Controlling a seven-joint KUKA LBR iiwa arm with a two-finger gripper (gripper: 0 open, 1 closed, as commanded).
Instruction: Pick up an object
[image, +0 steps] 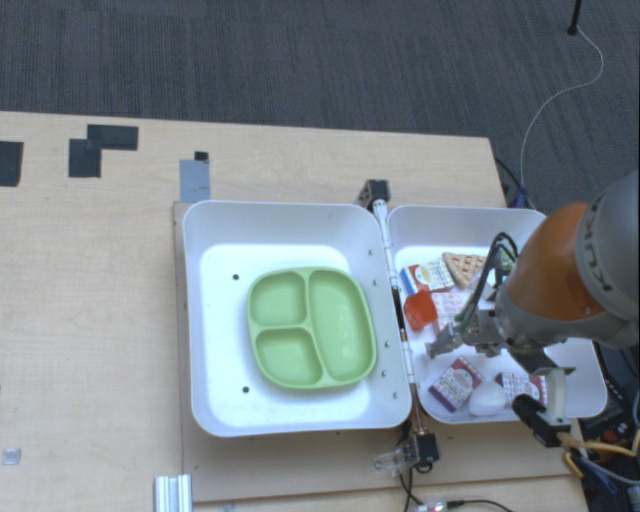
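Clutter in the right bin (590, 395) is the main risk: red packet (420, 309), waffle-like piece (464, 267) and wrapped packet (454, 385) lie close together. Gripper (470, 335) sits low among them; open or closed, cannot tell. Likely failure: glancing contact or nudging a neighbour.

You get bright, even light from overhead. The left bin (290, 225) glares near white, washing out its floor around the green tray (312, 328). Shadows are soft and short. The arm (575, 270) looks slightly blurred; small items in the right bin (520, 215) lack sharp detail.
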